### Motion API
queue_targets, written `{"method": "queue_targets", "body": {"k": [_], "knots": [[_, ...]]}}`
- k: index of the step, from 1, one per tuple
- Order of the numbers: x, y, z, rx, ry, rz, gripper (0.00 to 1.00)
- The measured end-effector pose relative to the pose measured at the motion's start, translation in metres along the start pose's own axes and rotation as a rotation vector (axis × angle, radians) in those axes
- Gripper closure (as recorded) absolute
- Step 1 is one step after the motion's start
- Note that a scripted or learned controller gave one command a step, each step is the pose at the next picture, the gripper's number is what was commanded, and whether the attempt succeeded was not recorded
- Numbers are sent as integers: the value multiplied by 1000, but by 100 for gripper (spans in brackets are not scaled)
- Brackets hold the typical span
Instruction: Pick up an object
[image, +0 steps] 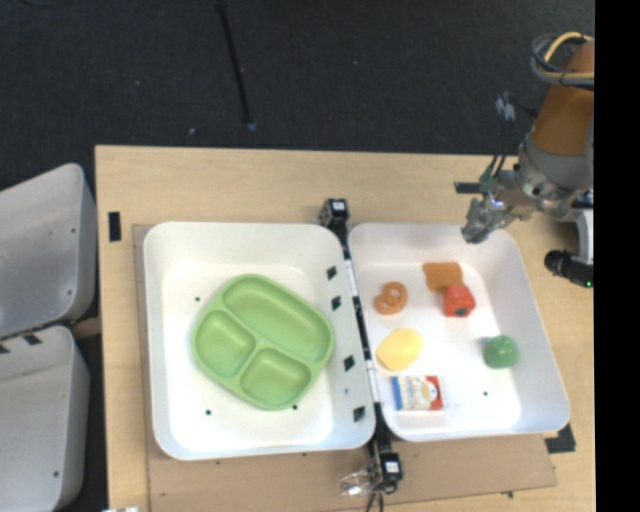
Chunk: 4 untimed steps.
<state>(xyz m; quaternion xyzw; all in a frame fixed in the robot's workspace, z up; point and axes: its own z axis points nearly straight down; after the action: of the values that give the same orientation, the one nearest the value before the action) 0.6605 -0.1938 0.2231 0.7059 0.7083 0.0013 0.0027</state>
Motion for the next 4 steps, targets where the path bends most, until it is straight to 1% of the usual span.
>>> {"method": "queue_targets", "body": {"k": [1,2,3,4], "knots": [[-1,1,-21,1,1,-2,100],[43,-16,-12,7,2,0,100],[96,-30,-23,5,3,-2,100],[138,-56,-17,7,3,-1,100]]}}
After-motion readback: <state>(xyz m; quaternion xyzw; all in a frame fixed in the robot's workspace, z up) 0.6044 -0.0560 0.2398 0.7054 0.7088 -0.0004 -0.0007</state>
